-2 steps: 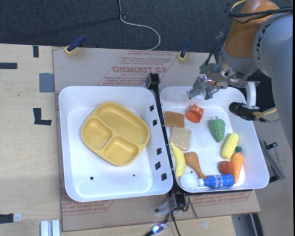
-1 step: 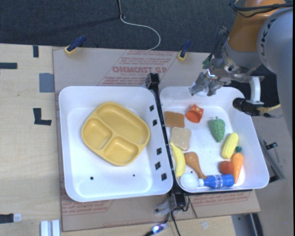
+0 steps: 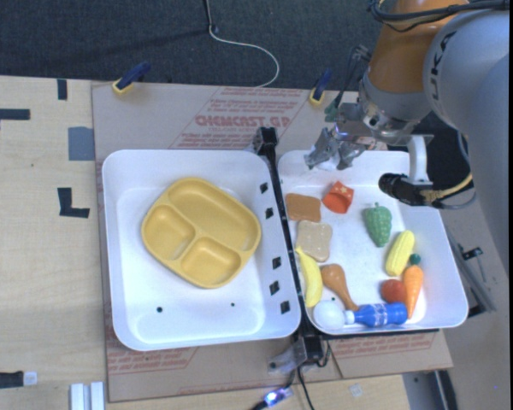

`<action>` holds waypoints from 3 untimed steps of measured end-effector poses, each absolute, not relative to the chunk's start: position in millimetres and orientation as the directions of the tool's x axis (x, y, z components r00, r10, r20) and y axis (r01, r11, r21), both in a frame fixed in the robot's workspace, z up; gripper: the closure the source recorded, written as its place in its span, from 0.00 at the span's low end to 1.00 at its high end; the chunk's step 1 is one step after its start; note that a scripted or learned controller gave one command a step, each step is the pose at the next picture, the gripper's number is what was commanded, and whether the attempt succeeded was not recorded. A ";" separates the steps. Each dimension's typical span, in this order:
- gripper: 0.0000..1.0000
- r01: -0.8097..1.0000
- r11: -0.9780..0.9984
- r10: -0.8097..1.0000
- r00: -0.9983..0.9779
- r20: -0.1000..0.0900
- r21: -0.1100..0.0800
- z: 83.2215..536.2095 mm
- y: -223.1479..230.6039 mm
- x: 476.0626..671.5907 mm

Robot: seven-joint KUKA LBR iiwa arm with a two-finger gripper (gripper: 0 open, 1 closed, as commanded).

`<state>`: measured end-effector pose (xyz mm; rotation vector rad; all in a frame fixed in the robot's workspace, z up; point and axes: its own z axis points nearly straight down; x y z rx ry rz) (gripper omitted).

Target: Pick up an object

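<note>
The gripper [image 3: 335,154], apparently open and empty, hovers over the right bin's [image 3: 449,254] far edge, poised above a red pepper [image 3: 339,197].

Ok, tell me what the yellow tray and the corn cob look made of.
Yellow tray: looks like moulded plastic, matte, with smooth rounded compartment walls in one even colour. Corn cob: probably toy plastic or rubber, with a slight sheen and uniform yellow; its texture is too small to tell.

A light wooden bench [image 3: 34,254] marked with black tape pieces carries a printed cardboard sheet [image 3: 231,118], held at its far edge by two blue-and-yellow clamps [image 3: 130,77]. On the cardboard, two shallow white bins [image 3: 120,186] sit touching side by side
</note>
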<state>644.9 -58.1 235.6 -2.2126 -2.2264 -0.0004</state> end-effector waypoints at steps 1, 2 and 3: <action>1.00 1.000 0.005 1.000 -0.005 0.000 -0.003 224.5 -9.8 638.8; 1.00 1.000 0.006 1.000 -0.006 0.001 -0.004 224.9 41.5 612.9; 1.00 1.000 0.007 1.000 -0.007 0.001 -0.004 213.7 98.5 603.5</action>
